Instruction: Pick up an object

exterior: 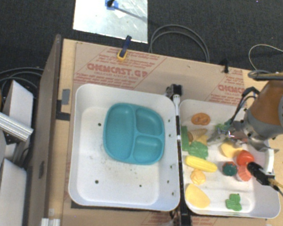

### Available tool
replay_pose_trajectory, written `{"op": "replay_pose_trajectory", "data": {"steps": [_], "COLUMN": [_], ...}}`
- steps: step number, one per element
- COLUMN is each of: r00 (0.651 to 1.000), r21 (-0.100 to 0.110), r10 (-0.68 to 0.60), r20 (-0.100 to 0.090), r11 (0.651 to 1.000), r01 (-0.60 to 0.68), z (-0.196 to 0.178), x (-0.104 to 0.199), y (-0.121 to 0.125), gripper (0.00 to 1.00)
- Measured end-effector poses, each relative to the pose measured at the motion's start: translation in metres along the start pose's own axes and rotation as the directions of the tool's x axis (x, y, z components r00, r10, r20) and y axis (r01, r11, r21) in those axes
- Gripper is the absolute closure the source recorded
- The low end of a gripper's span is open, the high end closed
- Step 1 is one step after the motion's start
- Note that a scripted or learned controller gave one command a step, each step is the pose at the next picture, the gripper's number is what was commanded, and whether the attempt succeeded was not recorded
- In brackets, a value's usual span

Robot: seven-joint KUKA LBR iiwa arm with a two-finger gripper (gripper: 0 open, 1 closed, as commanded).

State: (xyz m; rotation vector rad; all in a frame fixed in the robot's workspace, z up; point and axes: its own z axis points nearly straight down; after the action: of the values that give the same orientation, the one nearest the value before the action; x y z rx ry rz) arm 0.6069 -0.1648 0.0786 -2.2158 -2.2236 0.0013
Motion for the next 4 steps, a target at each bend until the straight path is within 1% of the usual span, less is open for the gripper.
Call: {"op": "replay_pose_trajectory", "data": {"steps": [1,2,3,4], "r00": [1.000,1.000,1.000,1.000], "r21": [0.002,-0.012,0.000,0.000], "r10": [0.004,-0.001,0.001,0.003], "r20": [0.000,0.006,0.000,0.000], "r11": [1.000,1.000,1.000,1.000], "r01": [-0.004,0.001,-0.001,-0.003], "z": [-0.005,-0.059,-0.003,-0.005], "x": [0.000,-0.035,-0.003,-0.005], "y": [-0.061,0.003,-0.032,-0.065], "gripper": [0.00,0.00,0.00,0.00]}}
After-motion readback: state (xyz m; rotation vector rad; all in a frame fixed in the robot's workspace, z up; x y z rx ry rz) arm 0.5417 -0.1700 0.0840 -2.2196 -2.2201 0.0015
